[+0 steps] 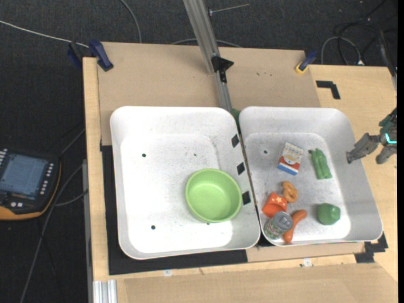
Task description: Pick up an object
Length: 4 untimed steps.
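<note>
gripper (pixel 372 149) hovering at the right bin's (pixel 363 169) outer rim, fingers spread apart and holding nothing. nearest pick: green bottle (pixel 321 163), lying just left of the jaws inside that bin, long axis running roughly up-down in the view (slightly tilted). beyond it, a small carton (pixel 290 158); lower down, a green round piece (pixel 327 214).

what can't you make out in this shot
- Arm: cut off by the camera view's right edge; just the gripper shows, over the right bin's rim.
- Small box: label print too small to read.
- Pile at the bin's front: orange pieces and a round can overlap, so their shapes and what lies beneath are unclear.
- Handheld screen on the floor: too small and dim to read.
</note>
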Each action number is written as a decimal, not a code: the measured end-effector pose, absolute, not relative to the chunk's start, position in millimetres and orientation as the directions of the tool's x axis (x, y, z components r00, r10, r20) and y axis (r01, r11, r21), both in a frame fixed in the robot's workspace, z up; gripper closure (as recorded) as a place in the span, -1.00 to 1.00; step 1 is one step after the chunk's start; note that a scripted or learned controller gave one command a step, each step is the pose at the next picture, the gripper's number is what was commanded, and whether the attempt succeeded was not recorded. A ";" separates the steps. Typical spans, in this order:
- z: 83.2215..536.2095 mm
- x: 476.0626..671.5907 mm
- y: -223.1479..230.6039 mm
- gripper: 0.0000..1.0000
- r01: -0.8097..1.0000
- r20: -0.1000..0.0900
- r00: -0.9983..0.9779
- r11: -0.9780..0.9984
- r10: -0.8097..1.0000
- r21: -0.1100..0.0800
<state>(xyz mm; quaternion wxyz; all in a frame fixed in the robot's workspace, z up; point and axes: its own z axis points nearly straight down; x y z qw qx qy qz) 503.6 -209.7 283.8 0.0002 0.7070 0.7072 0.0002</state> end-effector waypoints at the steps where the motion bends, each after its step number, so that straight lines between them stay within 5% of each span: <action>1: 283.8 503.6 -209.7 -1.00 1.000 0.000 0.000 0.000 1.000 0.000; 4: 118.2 508.9 -198.1 -1.00 1.000 0.002 0.000 0.000 1.000 -0.005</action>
